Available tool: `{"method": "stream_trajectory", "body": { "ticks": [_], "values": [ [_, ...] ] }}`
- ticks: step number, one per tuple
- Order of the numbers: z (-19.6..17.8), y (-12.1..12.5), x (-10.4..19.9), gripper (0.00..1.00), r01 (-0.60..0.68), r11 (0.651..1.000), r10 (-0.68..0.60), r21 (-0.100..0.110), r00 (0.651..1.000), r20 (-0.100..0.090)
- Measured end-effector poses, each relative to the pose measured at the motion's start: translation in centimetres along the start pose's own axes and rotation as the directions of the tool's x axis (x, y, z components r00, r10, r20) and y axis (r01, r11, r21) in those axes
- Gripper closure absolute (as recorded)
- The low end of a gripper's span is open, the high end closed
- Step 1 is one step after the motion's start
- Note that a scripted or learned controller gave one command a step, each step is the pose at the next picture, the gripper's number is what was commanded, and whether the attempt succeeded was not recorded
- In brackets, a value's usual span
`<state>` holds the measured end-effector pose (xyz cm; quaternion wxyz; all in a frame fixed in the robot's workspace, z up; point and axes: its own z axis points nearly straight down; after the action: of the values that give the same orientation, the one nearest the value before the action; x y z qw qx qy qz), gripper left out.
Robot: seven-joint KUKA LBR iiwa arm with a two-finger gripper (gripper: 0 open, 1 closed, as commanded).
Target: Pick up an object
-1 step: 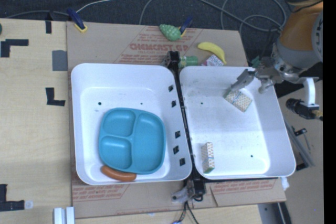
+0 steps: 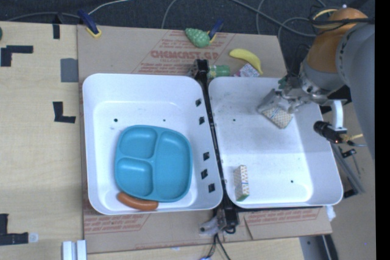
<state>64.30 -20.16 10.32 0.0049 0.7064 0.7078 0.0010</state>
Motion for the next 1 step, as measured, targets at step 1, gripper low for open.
{"method": "stream_trajectory", "body": {
  "ticks": [1],
  "values": [
    [0.91, -0.38, 1.43, 0.00, -0.001, 1.000, 0.001, -0.011, 1.000, 0.011]
  ]
}}
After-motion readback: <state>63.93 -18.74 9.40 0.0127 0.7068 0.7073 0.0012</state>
